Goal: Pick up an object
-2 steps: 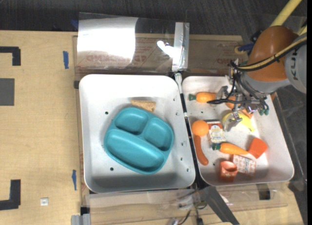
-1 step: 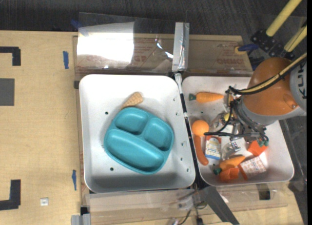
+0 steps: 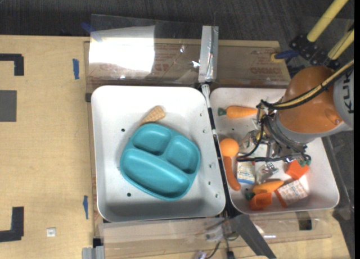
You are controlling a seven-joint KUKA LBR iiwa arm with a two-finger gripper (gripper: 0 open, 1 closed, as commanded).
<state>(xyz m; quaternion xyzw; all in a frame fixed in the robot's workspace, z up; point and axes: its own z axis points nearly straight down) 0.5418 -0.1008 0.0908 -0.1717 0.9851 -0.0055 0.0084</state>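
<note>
We see the tool (image 3: 269, 159) lowered into the right bin (image 3: 329, 187), a shallow white tray with rounded corners, under the arm's glossy orange band (image 3: 308, 99) and a tangle of black cables. How far it is open we cannot tell, nor whether it has hold of anything. Just left of it lies a smooth orange carrot-shaped toy (image 3: 229, 159) with a rounded head and tapering body. Beyond it, toward the bin's far wall, rests a second carrot (image 3: 241, 112) with a green tip. Directly beneath the tool sits a small printed carton (image 3: 246, 173); nearer the front wall are an orange wedge (image 3: 265, 187) and a white packet with a red end (image 3: 293, 189). Well to the tool's left, the left bin (image 3: 107, 112) holds a matte teal plastic plate (image 3: 160, 160) with three compartments and a ridged tan cone (image 3: 153, 114) touching its far edge. The worktop (image 3: 42, 140) is pale board.
</note>
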